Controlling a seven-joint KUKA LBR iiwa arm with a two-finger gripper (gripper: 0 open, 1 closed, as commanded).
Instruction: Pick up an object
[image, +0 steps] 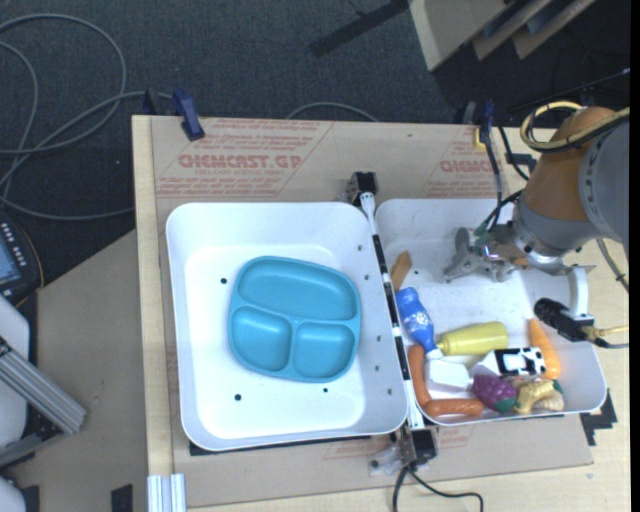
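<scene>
The gripper (468, 256) hangs over the right bin's (440, 215) bare upper half; whether its jaws are spread I cannot tell. The toys lie heaped along the lower edge, and the yellow bottle (472, 338), probably light, stiff, slippery plastic, suits a grasp across its middle

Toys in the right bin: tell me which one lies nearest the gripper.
The small tan piece by the divider at the right bin's upper left lies closest to the gripper; the blue bottle, yellow bottle and the rest sit lower down.
</scene>
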